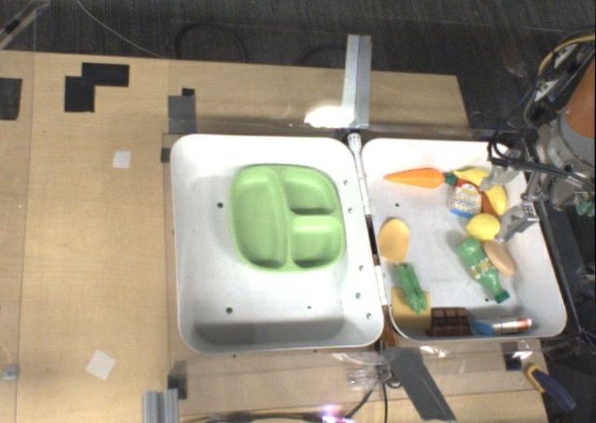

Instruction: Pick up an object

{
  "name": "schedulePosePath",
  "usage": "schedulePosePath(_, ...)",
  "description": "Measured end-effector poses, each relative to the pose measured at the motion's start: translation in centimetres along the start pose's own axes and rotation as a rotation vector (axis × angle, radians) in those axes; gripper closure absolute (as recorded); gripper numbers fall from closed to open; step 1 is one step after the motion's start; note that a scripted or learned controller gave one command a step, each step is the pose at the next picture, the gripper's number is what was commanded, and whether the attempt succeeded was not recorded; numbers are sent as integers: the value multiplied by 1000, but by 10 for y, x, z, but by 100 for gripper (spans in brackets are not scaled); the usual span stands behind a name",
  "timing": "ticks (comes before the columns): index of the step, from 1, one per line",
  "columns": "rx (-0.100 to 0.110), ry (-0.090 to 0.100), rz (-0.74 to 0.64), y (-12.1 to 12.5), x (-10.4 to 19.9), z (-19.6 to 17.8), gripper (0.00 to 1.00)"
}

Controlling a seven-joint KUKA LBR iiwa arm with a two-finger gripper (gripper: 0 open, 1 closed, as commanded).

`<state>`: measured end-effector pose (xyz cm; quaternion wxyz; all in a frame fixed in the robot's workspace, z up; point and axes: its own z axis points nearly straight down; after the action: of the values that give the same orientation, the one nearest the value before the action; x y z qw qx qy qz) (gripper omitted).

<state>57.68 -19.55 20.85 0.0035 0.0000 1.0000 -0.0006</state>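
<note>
- The arm (568, 132) is cut off at the right edge; the end effector (518, 218) is seen at the right bin's (438, 314) rim, but how far it is open cannot be told.
- The toy foods, among them a carrot (414, 178) and a lemon (482, 226), are crowded in that bin.
- A green tray (284, 216) is held in the left bin (200, 253).
- The bins are borne on a wooden tabletop (84, 253).

Two white bins (186, 225). One green tray (284, 216), one carrot (414, 178), one chocolate bar (449, 321). Two lemons (482, 226), two green bottles (482, 270).
</note>
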Motion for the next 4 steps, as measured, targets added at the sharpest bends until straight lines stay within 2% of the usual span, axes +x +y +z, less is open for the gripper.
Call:
schedulePosePath(1, 7, -21, 17, -11, -11, 90, 0)
schedulePosePath(2, 11, -54, 97, -8, 18, 98, 0)
schedulePosePath(3, 11, -40, 191, -15, 12, 100, 0)
schedulePosePath(4, 10, -32, 225, -16, 6, 100, 0)
